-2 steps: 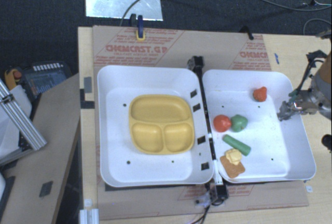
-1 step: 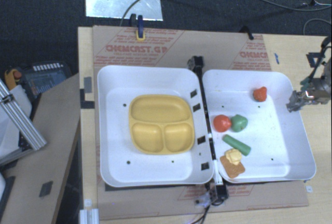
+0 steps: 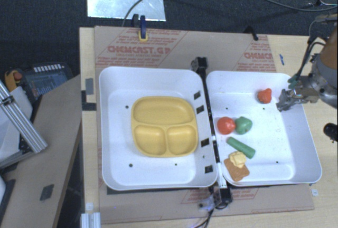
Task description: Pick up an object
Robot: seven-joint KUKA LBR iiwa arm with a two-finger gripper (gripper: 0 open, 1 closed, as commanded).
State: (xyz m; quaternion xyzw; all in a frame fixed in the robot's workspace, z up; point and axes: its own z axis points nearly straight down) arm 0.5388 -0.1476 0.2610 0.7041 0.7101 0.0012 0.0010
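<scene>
The worktop [image 3: 296, 53] is covered by a brown cardboard sheet, on which two shallow white bins are seated side by side. The left bin [image 3: 113, 116] is occupied by a yellow compartment tray [image 3: 163, 125], which is placed near the bin's centre with bare floor on all four sides. The right bin [image 3: 301, 153] is loaded with five small objects, all grouped in its left half; the right half of its floor is left open.

The arm [image 3: 327, 71] is extended in from the right edge of the view, and its wrist is positioned over the upper right rim of the right bin. The end effector [image 3: 285, 99] is located just inside that rim. Whether its fingers are open or closed cannot be told, and no object is seen between them.

The orange-red object [image 3: 264, 95] is found nearest the end effector, just to its left and apart from it. The red ball [image 3: 225, 125] and the green ball [image 3: 243, 125] are seen touching near the bin's left wall. The green cylinder [image 3: 241, 147] is laid at a slant below them. The yellow-and-orange object [image 3: 237, 165] is placed close to the lower left corner.
</scene>
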